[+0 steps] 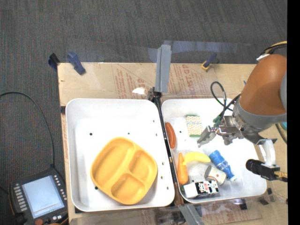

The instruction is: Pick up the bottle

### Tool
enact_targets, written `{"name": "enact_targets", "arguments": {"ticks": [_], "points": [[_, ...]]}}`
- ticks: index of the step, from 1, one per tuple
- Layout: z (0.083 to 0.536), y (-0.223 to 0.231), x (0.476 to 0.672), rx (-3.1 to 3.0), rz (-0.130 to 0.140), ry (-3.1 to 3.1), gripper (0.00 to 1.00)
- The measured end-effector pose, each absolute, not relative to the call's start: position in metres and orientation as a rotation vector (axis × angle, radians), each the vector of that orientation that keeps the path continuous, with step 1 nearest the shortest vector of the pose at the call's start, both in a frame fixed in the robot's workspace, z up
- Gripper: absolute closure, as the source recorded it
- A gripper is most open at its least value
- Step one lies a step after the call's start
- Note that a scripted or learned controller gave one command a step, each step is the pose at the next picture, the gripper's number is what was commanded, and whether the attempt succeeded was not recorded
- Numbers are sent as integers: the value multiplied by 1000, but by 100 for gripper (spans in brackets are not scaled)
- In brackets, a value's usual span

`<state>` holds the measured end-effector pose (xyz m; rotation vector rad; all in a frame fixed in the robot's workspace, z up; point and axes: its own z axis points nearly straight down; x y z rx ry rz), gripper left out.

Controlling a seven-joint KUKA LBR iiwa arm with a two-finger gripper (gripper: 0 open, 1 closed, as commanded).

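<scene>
Two white bins sit on a cardboard-topped bench. Gripper [209, 136], fingers spread and holding nothing, hovers just above the blue bottle [221, 163], which lies beside the banana [196, 158]; crowding neighbours could foul any grasp.

The pincer [213, 135] is hanging over the right bin [243, 184], which is sitting on the surface [108, 81] beside the left bin [77, 125]. Just below the pincer the bottle [221, 163] is lying; the banana [196, 158] is lying below and slightly left of it. The sponge [193, 124] is lying just left of it — the sausage [170, 135] farther left. The carrot [182, 168] is lying below-left, the box [201, 188] further below. Well to its left, the divided plate [123, 170] is sitting in the left bin.
</scene>
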<state>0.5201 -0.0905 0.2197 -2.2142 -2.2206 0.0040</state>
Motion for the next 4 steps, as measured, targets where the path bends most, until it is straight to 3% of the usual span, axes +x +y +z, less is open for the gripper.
{"name": "enact_targets", "arguments": {"ticks": [1,2,3,4], "points": [[179,-143,489,-2330,3,-2099,0],[86,-178,493,-2422,3,-1990,0],[94,-178,492,-2424,5,-1980,100],[170,-152,596,-2674,4,-1643,100]]}}
